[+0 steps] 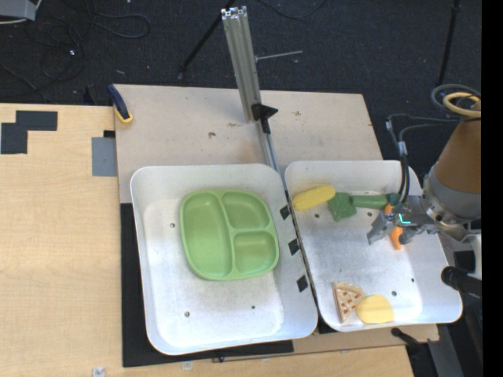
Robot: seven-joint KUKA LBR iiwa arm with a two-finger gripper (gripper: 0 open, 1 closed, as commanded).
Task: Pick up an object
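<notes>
A: 2 white bins side by side: the left bin bears 1 green divided plate, the right bin the loose pieces.

B: How many loose pieces?

A: I count 5, with a hedge: 1 yellow corn cob near the upper left corner, 1 green toy with a long handle just beside it, 1 pizza slice and 1 yellow lemon-like lump touching each other at the near edge, and 1 small orange piece under the arm (too small and too covered to name).

B: And the gripper?

A: The gripper hangs low over the right bin, between the green handle's end and the orange piece. Whether its fingers are spread or closed, I cannot tell; nothing is visibly held.

B: Which piece would you take, and how would it handle?

A: The orange piece lies nearest. It looks like light, stiff plastic play food, probably smooth and apt to slip, so I would close across its narrow width, near the middle. The corn cob would be an easier catch: rounded, thick, well apart from the bin wall, best pinched across its short axis. The pizza slice lies flat and thin, a poor target.
</notes>
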